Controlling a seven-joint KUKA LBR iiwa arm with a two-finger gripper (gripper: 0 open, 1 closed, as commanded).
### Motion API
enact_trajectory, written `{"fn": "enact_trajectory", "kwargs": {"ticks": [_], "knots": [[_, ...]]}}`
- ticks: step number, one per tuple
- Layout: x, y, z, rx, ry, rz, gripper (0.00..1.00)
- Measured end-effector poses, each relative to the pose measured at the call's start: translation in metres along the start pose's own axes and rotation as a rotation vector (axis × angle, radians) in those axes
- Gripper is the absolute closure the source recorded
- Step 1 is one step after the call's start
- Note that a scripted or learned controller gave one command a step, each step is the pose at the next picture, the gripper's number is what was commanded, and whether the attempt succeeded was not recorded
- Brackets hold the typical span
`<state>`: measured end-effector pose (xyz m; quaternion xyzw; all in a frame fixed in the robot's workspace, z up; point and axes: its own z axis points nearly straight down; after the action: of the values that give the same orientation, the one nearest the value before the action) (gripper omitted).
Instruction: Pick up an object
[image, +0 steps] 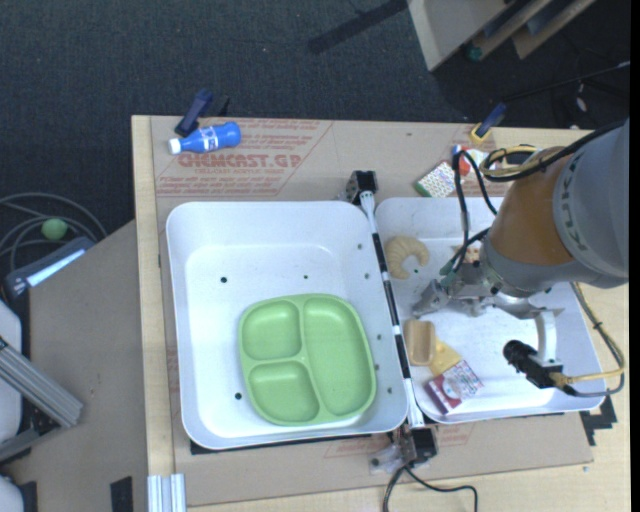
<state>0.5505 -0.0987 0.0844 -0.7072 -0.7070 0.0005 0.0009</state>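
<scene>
The two-finger gripper (432, 296), fingers spread and holding nothing, hovers in the right white bin (520, 400) between the tan croissant-shaped toy (405, 253) toward the far edge and the yellow wedge-shaped block (420, 342) toward the near edge.

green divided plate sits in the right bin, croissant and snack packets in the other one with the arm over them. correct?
Not quite. The camera view shows the green divided plate in the left bin, not the right. The croissant and snack packets are in the right bin, with the arm over them.
</scene>
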Motion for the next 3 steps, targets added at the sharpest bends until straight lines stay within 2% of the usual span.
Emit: {"fn": "enact_trajectory", "kwargs": {"ticks": [1,2,3], "knots": [[0.004,-0.044,0.000,0.000,0.000,0.000,0.00],[0.005,-0.068,0.000,0.000,0.000,0.000,0.00],[0.006,-0.072,0.000,0.000,0.001,0.000,0.00]]}}
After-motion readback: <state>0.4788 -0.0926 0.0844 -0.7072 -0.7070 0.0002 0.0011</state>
